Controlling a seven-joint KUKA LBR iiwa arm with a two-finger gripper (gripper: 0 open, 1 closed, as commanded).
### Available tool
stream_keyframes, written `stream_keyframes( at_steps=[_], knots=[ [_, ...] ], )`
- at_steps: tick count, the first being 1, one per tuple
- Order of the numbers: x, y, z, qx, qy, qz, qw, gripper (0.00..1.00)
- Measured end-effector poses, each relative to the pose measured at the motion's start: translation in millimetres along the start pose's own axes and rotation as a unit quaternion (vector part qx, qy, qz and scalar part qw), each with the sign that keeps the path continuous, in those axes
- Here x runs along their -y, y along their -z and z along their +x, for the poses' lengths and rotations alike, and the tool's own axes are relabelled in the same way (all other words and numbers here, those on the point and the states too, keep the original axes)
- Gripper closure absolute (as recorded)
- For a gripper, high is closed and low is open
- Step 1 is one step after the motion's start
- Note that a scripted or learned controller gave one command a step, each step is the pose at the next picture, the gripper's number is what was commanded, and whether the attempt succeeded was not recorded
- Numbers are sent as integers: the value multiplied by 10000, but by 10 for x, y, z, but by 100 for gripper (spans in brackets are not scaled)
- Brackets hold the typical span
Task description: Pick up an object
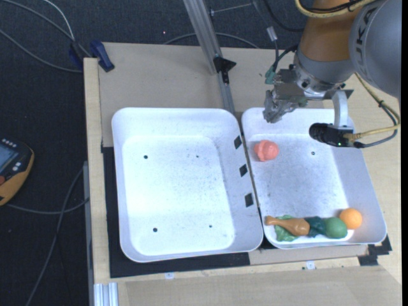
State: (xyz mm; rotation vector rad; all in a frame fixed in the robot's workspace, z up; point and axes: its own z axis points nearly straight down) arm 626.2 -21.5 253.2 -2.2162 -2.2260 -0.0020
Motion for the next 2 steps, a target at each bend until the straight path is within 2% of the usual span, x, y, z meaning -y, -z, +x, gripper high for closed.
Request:
stream_keyframes(
  at_steps=[1,2],
  knots=[
    [127,-51,619,-2,6,3,10000,100],
    [292,-75,1069,-1,0,4,10000,100]
  ],
)
